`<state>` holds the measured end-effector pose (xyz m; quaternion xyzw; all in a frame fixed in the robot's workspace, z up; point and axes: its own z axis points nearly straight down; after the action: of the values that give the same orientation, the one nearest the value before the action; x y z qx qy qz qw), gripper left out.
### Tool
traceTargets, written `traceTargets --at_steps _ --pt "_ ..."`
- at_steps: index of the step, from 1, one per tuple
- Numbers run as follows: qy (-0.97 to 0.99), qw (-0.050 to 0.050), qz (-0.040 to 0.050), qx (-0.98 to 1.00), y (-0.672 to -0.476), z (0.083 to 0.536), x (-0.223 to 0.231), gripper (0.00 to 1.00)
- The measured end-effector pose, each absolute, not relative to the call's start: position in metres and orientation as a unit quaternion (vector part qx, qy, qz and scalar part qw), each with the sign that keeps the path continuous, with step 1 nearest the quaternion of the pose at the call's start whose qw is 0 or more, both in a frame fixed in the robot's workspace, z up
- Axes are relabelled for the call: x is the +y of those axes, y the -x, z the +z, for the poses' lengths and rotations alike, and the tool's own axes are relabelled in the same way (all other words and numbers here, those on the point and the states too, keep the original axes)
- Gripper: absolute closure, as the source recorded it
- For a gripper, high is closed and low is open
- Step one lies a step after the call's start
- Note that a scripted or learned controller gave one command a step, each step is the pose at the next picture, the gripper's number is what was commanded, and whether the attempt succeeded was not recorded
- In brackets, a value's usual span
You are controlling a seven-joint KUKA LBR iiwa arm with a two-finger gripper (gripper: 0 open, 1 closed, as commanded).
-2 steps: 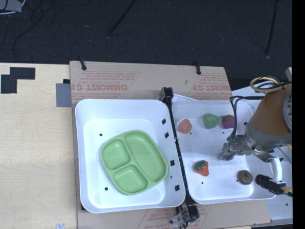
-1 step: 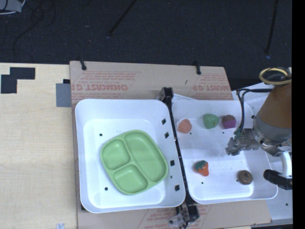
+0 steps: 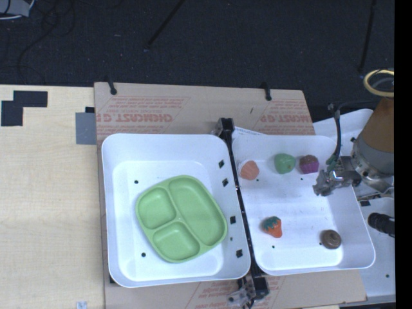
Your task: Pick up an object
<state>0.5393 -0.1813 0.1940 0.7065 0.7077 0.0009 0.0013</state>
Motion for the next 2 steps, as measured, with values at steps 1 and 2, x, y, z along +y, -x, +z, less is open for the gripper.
traceTargets --at_steps 1,2 --pt "-0.707 0.002 0.0011 0.708 -0.545 0.256 -0.182 1.0" --pt "-0.707 0.001 0.0005 0.708 -0.546 0.295 -0.182 1.0"
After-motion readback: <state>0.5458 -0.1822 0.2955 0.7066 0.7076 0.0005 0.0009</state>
